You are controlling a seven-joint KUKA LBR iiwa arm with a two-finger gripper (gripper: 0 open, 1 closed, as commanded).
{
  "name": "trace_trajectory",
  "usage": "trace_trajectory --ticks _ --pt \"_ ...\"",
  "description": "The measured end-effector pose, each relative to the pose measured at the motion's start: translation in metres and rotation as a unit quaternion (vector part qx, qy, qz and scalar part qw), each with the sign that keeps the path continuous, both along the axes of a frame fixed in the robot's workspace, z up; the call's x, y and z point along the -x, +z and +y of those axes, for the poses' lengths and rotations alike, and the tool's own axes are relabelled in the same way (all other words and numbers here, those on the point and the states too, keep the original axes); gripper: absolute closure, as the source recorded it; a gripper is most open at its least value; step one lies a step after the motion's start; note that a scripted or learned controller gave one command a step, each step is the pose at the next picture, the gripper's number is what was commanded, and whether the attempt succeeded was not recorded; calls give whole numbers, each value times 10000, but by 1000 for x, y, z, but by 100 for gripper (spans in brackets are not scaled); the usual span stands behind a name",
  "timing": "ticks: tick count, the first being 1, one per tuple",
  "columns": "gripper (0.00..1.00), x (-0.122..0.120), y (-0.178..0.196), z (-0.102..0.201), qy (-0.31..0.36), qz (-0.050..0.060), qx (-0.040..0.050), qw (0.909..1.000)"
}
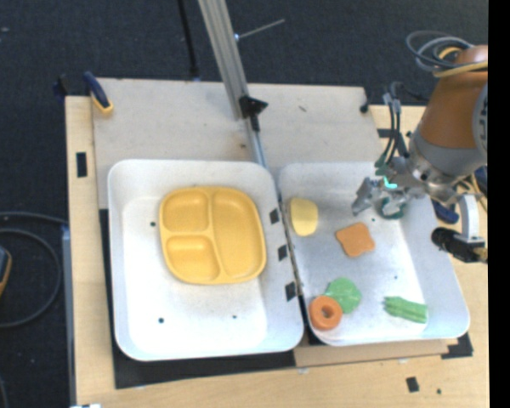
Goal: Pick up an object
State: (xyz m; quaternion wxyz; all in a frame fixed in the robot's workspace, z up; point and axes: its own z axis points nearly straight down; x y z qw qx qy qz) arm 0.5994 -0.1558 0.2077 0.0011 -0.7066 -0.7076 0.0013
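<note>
Orange block (355, 240) lies unlabelled just below the jaws (376, 201), seemingly open, holding nothing.

A pale wooden bench (195, 117) stands on dark, seemingly carpeted floor (85, 24).

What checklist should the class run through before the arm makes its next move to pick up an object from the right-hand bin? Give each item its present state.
1. Gripper is over the right bin, above its upper part: ok.
2. Nothing visible between its fingers, so it is free to pick: ok.
3. Finger opening ready for a grasp: cannot tell.
4. Nearest target, the orange block, lies apart from the other things: ok.
5. Orange ring and green lump are touching, a harder pick: not ok.
6. Yellow tray sits in the left bin, out of the way: ok.
</note>
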Motion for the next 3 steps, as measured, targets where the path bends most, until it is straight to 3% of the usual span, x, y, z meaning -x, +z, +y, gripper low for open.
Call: trace_trajectory --ticks 1,3 --pt "0 -1 2 0 4 -24 4 10000" --pt "0 3 -95 6 4 -5 1 10000"
